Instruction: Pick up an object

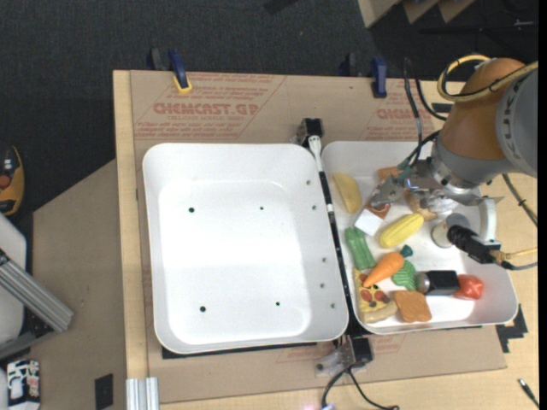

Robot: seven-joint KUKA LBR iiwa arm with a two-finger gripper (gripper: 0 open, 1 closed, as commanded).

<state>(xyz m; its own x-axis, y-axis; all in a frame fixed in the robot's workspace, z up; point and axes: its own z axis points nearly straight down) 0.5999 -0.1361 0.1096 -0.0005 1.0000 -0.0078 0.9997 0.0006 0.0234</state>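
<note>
I see the arm (483,131) reaching in over the right bin (504,310), with the gripper (395,188) low at the bin's far side. I cannot tell how its fingers stand; the wrist and cabling hide them. No toy shows between them.

Taking the corn cob (401,229) as my landmark: it lies just on the near side of the gripper, apart from it as far as I can judge. Beyond and left of the corn is a pale yellow piece (347,192). Near and left of it lie a green piece (359,249) and the carrot (382,268). Further toward me sit a tan bread slice (413,307), a black block (442,281) and a red piece (470,288).

Left of the corn is the left bin (171,229). Both bins rest on a brown board (248,105), clamped at its far edge, over dark carpet (128,15).
</note>
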